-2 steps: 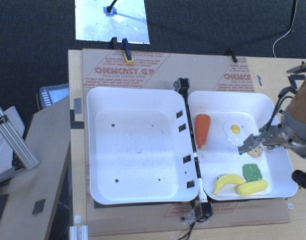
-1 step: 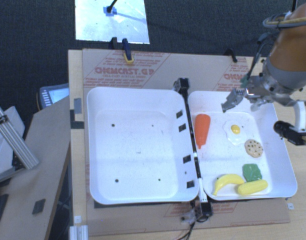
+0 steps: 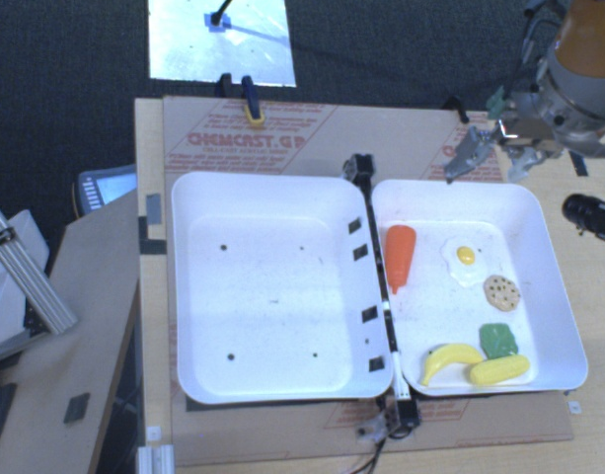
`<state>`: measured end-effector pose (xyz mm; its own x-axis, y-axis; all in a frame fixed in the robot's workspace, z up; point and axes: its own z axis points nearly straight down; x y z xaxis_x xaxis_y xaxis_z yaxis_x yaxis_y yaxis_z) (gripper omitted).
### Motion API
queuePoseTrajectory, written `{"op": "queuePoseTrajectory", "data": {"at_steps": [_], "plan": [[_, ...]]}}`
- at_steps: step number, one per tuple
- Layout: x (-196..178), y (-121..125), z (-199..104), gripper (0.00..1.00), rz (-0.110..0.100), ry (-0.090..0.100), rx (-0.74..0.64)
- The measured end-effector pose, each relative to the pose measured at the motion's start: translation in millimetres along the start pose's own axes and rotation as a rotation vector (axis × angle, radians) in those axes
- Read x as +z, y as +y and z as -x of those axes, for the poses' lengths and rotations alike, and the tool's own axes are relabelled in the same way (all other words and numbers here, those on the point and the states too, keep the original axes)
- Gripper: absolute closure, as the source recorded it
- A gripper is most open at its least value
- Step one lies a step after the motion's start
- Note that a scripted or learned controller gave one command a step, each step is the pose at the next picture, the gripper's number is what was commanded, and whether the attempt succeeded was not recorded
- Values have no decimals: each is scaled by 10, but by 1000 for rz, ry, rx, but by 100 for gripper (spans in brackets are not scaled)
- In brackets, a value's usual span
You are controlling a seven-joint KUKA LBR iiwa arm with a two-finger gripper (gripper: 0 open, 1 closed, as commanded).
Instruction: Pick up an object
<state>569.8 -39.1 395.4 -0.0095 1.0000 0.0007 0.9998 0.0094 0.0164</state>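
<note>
Two white bins (image 3: 272,191) sit side by side. Among the food pieces are one carrot (image 3: 399,256), one fried egg (image 3: 465,261) and one cookie (image 3: 500,292). There are also one green piece (image 3: 497,339), one banana (image 3: 448,359) and one yellow piece (image 3: 498,369).

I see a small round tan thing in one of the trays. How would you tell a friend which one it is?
Look at the right-hand white bin, the one with toy food in it. Near its right wall, between the fried egg above and the green piece below, lies the cookie. It is the only flat, round, tan item with dark specks.
</note>
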Motion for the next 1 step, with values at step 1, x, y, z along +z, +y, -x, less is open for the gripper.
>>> {"op": "queuePoseTrajectory", "data": {"at_steps": [1], "plan": [[-1468,207,-465,0,2,1,1]]}}
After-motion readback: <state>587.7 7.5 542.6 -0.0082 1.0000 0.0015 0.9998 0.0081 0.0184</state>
